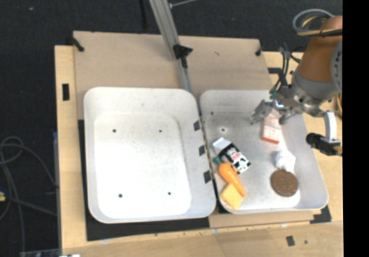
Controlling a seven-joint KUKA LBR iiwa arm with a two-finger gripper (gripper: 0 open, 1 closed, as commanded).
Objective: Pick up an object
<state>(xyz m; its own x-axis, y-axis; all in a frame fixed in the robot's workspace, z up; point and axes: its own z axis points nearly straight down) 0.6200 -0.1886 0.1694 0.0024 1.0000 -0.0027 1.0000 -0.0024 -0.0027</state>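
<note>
arm over the right bin, nothing held

the right bin (pixel 305 192) is the landmark here. the arm (pixel 320 65), grey w/ an orange part, comes in from the right & hangs over the bin's back half. its gripper (pixel 272 110) looks spread apart, fingers wide, w/ nothing between them.

just in front of the gripper, inside the bin, lies a small pink & white packet (pixel 271 132). whether the fingers touch it, can't tell. nearer the bin's front right lies a white crumpled thing (pixel 284 161), & right in front of that a round brown disc (pixel 284 183).

along the bin's left side sits a black & white box (pixel 233 156) w/ a bit of red. an orange carrot (pixel 230 174) lies just in front of it, & a yellow block (pixel 232 197) sits in the bin's front left corner, touching the carrot.

the left bin (pixel 95 106) sits right beside the right bin, on its left.
</note>
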